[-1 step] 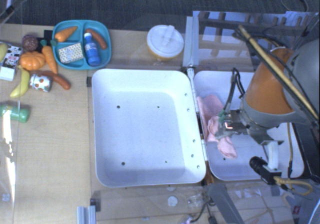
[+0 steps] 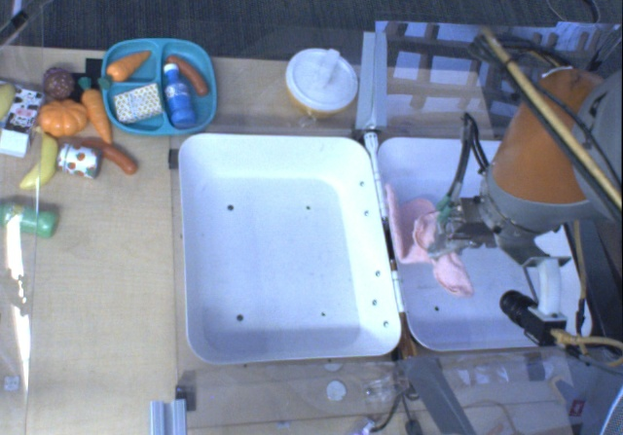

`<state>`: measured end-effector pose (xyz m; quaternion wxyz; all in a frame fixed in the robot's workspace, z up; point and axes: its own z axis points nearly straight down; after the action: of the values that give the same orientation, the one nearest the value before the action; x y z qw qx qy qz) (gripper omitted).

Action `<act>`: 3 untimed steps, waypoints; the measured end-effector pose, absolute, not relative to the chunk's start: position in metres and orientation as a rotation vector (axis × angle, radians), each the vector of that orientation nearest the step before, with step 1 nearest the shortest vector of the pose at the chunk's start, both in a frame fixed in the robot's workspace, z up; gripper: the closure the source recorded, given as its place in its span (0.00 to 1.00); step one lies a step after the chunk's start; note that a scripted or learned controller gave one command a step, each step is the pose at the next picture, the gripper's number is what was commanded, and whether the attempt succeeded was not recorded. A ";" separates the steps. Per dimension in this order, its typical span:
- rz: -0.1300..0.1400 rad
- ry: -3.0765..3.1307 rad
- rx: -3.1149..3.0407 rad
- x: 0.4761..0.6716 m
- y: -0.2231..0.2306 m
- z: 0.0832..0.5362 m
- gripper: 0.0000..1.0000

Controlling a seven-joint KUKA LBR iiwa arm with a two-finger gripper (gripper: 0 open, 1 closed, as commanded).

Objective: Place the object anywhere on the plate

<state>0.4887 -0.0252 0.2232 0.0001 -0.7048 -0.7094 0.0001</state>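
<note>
The arm is seen reaching in from the right over the right bin (image 2: 506, 326), with the jaws (image 2: 450, 232) lowered among pink objects (image 2: 428, 238) lying against that bin's left wall. Whether the jaws are spread or pinching anything cannot be told. The left bin (image 2: 282, 248) sits beside it. A blue divided plate (image 2: 161, 88) holding toy food is set on the bench (image 2: 88, 307), well apart to the upper left.

Two bins are sitting side by side on the tabletop (image 2: 97, 326); the left bin (image 2: 282, 248) is lying beside the right bin (image 2: 487, 326). A divided tray (image 2: 161, 88) is resting behind the left bin; a lidded cup (image 2: 322, 80) is standing right of that tray.
</note>
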 end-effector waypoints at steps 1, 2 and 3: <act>0.000 -2.629 -1.721 0.515 0.019 0.213 1.00; -0.002 -2.922 -1.160 0.542 0.065 0.227 1.00; -0.004 -3.096 -0.551 0.573 0.114 0.230 1.00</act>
<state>0.5726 0.1142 0.2305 -0.0015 -0.1752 -0.9845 -0.0012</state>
